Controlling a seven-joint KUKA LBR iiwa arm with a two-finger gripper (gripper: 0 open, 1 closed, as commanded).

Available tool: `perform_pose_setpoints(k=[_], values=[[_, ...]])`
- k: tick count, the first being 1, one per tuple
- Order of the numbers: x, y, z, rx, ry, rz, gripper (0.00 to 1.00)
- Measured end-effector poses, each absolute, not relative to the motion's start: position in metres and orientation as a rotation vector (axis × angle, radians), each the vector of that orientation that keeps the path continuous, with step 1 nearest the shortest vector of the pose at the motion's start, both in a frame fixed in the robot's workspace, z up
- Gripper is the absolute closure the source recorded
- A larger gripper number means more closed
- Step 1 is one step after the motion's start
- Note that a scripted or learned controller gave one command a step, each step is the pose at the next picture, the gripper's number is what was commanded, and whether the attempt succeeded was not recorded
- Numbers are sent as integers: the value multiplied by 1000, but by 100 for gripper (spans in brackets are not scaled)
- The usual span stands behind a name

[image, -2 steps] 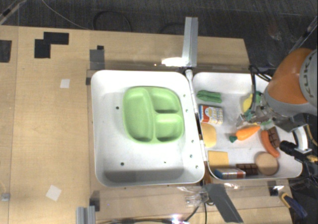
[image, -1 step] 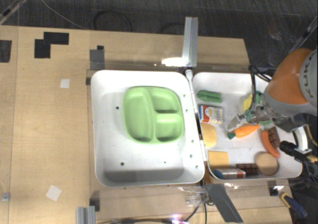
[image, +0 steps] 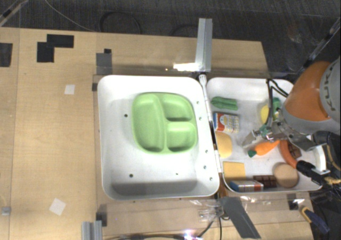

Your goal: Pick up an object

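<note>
1. Green plastic forms the divided tray, which lies in the left bin; it has one long compartment on its left and two smaller ones on its right.
2. Just right of the wall between the bins, the right bin holds a green packet near its top, a small printed carton below that, then a pale yellow rounded piece and a yellow block.
3. Along the right bin's bottom edge lies a dark tube with a red end, and beside it a tan, egg-like ball.
4. Orange and tapering, with a green tip at its left end, the carrot-like toy lies tilted in the middle of the right bin.
5. Directly over that toy's upper side sits the gripper; its metal fingers reach down to the left and appear to touch the toy, but whether they are spread or closed on it cannot be told.
6. A small yellow and green item rests just above the gripper.
7. Grey with an orange band, the arm comes in from the right over the bin's edge.
</note>
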State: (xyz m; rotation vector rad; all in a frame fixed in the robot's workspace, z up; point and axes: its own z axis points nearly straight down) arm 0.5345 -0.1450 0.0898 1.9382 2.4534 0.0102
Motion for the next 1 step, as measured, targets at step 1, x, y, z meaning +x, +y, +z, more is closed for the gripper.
perform_pose_setpoints(k=[1], values=[[538,-145,103,1922,2453,16,100]])
